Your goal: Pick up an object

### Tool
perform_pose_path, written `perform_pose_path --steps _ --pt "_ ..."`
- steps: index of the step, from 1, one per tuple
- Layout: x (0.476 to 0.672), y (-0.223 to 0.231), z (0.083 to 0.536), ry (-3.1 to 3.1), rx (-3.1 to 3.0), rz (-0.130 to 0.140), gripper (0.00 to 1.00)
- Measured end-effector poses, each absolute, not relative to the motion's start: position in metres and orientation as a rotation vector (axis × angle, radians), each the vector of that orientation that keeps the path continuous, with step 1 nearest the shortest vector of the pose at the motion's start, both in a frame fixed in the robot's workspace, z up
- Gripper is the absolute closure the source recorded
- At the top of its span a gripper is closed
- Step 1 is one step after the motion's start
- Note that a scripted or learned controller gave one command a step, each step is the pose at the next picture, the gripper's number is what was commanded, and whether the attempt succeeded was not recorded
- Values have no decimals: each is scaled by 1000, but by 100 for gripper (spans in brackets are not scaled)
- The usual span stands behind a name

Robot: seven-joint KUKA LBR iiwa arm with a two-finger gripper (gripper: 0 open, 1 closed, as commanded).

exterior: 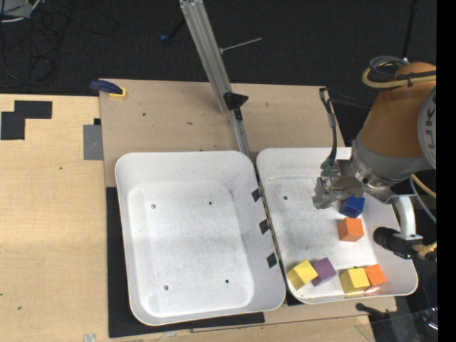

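Gripper (pixel 329 193) low in right bin (pixel 299 173), finger opening: cannot tell. Blue cube (pixel 352 206) touching it at 4 o'clock; orange cube (pixel 350 229) just below. Four more cubes (pixel 340 273) along the bin's 6 o'clock edge.

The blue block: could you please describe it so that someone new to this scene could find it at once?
Look in the right-hand white bin, where the arm reaches in. Just beside the gripper, toward the bin's right side, sits the blue block, with an orange block right below it. It is the bin's one blue piece; the others are orange, yellow or purple.
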State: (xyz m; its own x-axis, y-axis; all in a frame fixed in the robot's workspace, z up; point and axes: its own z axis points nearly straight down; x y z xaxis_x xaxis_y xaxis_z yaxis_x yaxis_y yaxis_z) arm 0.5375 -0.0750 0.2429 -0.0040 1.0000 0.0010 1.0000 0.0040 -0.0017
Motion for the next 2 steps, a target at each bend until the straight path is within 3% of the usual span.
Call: perform_pose_path --steps 1,2 --pt "563 -29 229 -2223 -2216 2 100" --pt "602 15 233 -2225 -2218 0 100"
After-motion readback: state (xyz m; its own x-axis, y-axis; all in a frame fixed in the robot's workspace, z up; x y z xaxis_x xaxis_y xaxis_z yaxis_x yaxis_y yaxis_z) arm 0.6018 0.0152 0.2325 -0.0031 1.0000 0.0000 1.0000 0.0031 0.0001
